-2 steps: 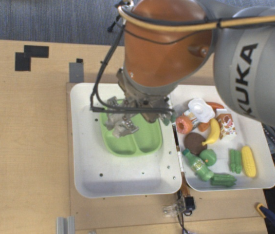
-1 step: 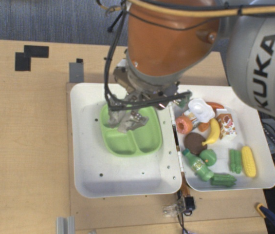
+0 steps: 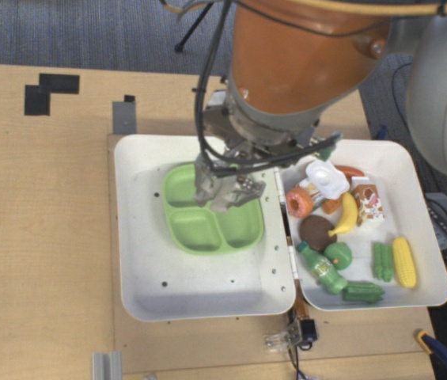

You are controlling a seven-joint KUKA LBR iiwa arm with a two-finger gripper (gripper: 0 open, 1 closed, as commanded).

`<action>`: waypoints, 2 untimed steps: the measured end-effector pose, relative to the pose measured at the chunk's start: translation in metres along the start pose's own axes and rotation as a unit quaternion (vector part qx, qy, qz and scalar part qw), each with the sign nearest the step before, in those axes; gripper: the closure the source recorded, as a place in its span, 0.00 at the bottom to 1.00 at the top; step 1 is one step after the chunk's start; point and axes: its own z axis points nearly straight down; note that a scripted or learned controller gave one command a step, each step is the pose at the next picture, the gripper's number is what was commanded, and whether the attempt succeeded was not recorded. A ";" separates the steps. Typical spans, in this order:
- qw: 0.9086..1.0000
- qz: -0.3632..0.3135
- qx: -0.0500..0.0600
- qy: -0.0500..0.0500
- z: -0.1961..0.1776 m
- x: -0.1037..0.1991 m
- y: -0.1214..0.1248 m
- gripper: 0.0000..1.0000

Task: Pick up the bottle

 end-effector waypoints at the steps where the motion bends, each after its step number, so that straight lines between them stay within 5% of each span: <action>1: 0.999 -0.041 0.000 0.000 -0.051 -0.001 0.000 1.00; 2: 0.999 0.034 -0.001 0.001 0.003 0.017 -0.009 1.00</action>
